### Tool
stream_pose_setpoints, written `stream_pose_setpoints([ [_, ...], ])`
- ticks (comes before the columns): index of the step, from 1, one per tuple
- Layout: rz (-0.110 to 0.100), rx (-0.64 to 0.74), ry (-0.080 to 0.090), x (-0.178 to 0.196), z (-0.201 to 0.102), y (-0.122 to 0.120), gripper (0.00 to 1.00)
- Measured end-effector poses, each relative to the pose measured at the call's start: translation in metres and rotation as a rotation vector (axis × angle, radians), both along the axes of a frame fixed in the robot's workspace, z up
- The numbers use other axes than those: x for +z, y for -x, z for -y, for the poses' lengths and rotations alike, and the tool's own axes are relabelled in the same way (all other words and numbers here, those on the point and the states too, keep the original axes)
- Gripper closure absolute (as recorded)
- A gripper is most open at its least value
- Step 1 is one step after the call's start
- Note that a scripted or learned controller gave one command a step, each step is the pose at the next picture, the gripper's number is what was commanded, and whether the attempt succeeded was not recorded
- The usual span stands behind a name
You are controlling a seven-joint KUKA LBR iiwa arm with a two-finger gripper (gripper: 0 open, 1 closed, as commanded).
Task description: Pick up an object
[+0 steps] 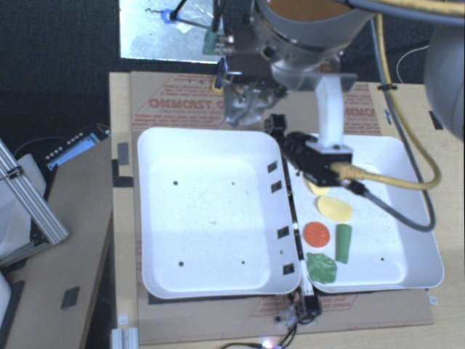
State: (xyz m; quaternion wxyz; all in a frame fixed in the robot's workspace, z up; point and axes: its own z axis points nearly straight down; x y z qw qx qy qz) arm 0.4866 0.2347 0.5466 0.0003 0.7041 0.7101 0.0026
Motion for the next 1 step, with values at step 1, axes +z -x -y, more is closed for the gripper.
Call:
stream_pose_setpoints([
  [1,0.001,0.005,-0.001,0.011,-0.0003,-0.0001,1.0],
])
